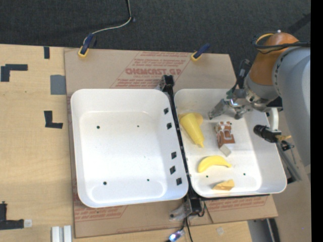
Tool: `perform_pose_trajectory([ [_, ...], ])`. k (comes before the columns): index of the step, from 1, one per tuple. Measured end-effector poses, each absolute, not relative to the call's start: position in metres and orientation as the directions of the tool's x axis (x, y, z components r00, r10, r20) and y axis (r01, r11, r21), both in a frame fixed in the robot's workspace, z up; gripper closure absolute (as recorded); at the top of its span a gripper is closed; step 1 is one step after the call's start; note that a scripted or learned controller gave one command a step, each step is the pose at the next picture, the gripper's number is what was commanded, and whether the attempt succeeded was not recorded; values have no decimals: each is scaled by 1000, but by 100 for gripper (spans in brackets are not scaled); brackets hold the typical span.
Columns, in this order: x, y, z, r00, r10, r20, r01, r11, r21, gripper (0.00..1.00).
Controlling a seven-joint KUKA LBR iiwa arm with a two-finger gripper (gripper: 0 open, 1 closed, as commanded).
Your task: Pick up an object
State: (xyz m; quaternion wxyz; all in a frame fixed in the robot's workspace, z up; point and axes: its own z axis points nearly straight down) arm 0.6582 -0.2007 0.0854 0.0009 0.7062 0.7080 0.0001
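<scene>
1. Dark carpet (60, 9) across the top, crossed by a thin cable (118, 25); below it a tan counter (30, 135) with black tape marks.
2. On the counter, a cardboard sheet (146, 69) with red print, held at its far edge by two clamps, one left (86, 47) and one right (201, 51).
3. On the cardboard, two shallow white bins side by side, joined along a black clipped seam.
4. Left bin (121, 145): bare white floor with a few small dark dots.
5. Right bin (252, 165): four small things, all apart from one another.
6. Grey arm (298, 95) with orange band, reaching in from the right above the right bin's far right corner.
7. Pincer (228, 106) low over the far part of the right bin, fingers spread apart, nothing between them.
8. Yellow cone (193, 128) near the seam, tip pointing toward the near side, left of and nearer than the pincer.
9. Banana (214, 163) nearer still, curved, well apart from the pincer.
10. Brown block (225, 134) just below the pincer in the view, closest of the four, not touched.
11. Small yellow scrap (224, 185) at the near rim, farthest from the pincer.
</scene>
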Motion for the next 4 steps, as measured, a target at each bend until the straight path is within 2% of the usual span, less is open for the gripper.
perform_pose_trajectory([
  [1,669,-178,85,-3,1000,-1,1000,3,2,0],
  [2,629,-159,86,0,1000,-2,1000,0,0,0],
  [3,630,-159,96,-1,1000,-2,1000,1,2,100],
  [4,602,-191,86,1,1000,-1,1000,-1,3,100],
])
